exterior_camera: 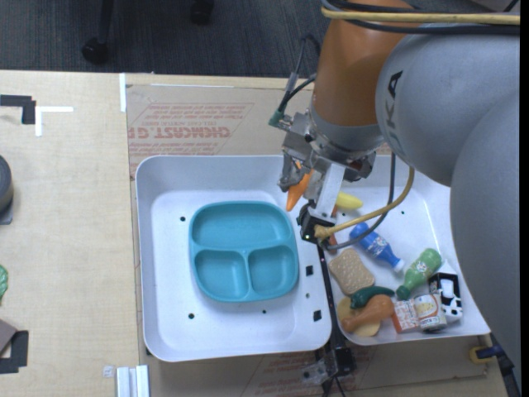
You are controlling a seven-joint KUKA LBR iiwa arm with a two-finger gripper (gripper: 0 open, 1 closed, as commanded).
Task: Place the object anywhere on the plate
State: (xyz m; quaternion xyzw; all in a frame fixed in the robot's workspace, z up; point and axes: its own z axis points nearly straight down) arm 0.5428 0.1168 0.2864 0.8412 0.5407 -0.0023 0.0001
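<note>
A teal plate with three compartments lies in the left white bin. My gripper hangs over the divide between the two bins, just above the plate's far right corner. A small orange carrot-like toy pokes down from between its fingers, tip pointing at the bin floor. The gripper is shut on that toy. The toy's upper end is hidden by the gripper body.
The right bin holds a yellow banana, a blue bottle, a green bottle, a bread slice, a small carton and other toy food. A cable loops below the wrist. A cardboard sheet lies behind the bins.
</note>
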